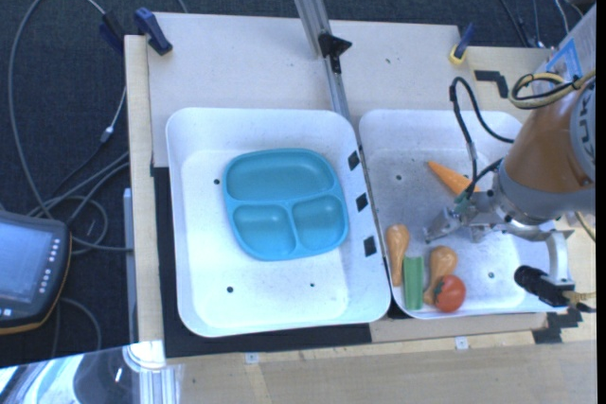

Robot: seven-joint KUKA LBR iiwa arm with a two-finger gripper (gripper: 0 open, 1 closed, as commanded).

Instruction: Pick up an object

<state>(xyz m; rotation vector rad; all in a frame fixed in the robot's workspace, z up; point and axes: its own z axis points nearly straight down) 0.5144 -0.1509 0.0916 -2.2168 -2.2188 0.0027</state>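
Note:
The right bin (492, 132) holds several toy foods. An orange carrot (447, 175) lies near its middle. Along the front left corner sit an orange piece (397, 243), a green cylinder (414, 283), a tan-orange fruit (441, 262) and a red tomato (451, 294). My gripper (461, 220) hangs low over the bin floor, just in front of the carrot and just behind the tan-orange fruit. I see nothing held in it.
The left bin (189, 203) carries a blue divided plate (284, 203). A metal pole (312, 5) slants down to the gap between the bins. Black cables (464, 123) loop off the arm above the right bin. Blue clamps (151, 30) grip the bench's back edge.

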